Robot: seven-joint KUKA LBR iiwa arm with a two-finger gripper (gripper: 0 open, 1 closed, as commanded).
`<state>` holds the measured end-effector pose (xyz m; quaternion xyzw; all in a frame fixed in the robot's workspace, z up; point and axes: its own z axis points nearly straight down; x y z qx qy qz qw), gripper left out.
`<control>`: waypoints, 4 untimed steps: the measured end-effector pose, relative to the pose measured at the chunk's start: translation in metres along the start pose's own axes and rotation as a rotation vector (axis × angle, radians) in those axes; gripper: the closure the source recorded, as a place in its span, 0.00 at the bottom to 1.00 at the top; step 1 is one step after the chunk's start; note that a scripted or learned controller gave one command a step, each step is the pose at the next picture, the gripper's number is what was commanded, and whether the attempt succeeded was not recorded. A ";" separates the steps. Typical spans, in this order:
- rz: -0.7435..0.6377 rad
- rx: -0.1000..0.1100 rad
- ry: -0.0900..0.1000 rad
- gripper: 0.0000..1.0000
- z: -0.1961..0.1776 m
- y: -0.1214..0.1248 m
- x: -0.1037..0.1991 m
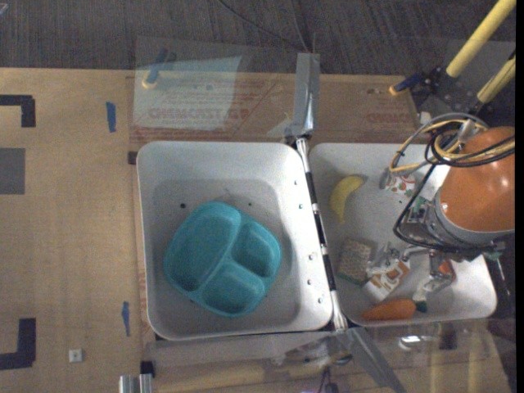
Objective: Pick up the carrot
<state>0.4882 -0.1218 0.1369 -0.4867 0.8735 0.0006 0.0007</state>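
the worktop (74, 244) carries two white bins side by side. the left bin (155, 170) holds a teal divided plate (223, 257). over the right bin (483, 297) hangs my arm (479, 191), my hand (413, 275) low near the bin's front edge; whether it is wide or narrow i cannot tell. a banana (345, 193) lies toward the back left corner. the carrot (393, 309) rests at the front edge, just beside my hand, apart from it. its long axis runs along that edge, green stub toward the right. i judge it light, stiff and smooth; best gripped across its thick middle.
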 end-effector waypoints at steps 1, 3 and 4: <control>-0.019 0.004 -0.003 0.00 -0.095 -0.068 0.005; -0.384 0.005 -0.003 0.00 -0.210 -0.095 -0.003; -0.559 0.000 -0.001 0.00 -0.142 -0.038 0.077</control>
